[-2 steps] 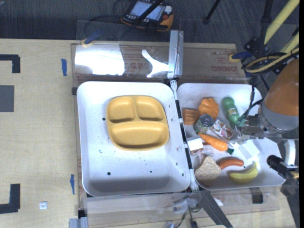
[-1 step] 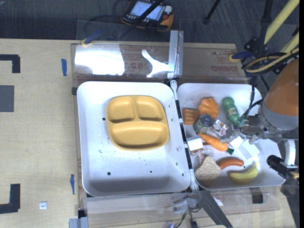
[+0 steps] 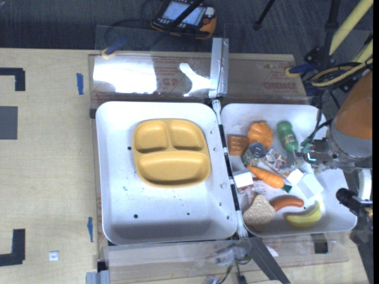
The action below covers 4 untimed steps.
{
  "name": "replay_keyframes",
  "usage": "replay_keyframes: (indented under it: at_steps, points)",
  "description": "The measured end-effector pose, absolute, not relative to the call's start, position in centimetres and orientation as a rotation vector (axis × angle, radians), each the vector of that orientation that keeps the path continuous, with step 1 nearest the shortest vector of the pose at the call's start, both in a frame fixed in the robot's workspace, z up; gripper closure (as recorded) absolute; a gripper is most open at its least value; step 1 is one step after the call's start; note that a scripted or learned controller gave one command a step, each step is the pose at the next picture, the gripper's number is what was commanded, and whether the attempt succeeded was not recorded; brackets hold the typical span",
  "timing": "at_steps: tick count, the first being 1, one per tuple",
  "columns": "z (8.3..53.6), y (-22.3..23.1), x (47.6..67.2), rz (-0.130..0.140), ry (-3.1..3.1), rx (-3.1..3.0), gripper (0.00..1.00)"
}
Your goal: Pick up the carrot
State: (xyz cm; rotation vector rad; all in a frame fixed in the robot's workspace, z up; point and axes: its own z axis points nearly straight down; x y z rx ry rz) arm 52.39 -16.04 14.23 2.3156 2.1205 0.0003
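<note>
**Carrot Position and Gripper Status**

Locate the carrot (image 3: 267,177) in the right bin (image 3: 331,220). It lies on its side near the middle of that bin, with its green stem end toward the right. A white block (image 3: 243,180) sits just beside its left tip, and a red sausage (image 3: 286,203) and a banana (image 3: 305,215) lie below it, toward the near wall. Above it you see a small pumpkin (image 3: 260,134), a green bottle (image 3: 288,136) and a round can (image 3: 256,152). A slice of bread (image 3: 258,210) rests at the bin's near left corner.

Note the arm (image 3: 358,123) at the right edge, over the right side of the same bin. Its gripper (image 3: 312,154) sits right of the carrot, apart from it. You cannot tell from this view how the jaws stand.

The left bin (image 3: 112,176) holds a yellow divided plate (image 3: 172,151).
</note>
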Motion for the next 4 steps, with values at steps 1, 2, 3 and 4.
replay_keyframes:
  at_steps: [1, 2, 3, 4]
  points:
    - [9.8, -10.9, 50.1, 0.013, 2.452, 1.937, 0.00]
    - [11.7, -13.5, 48.0, 0.001, 2.592, 1.771, 0.00]
    - [9.1, -11.7, 51.5, 0.002, 2.730, 1.539, 0.00]
    - [10.1, -11.6, 51.5, 0.006, 2.729, 1.540, 1.00]
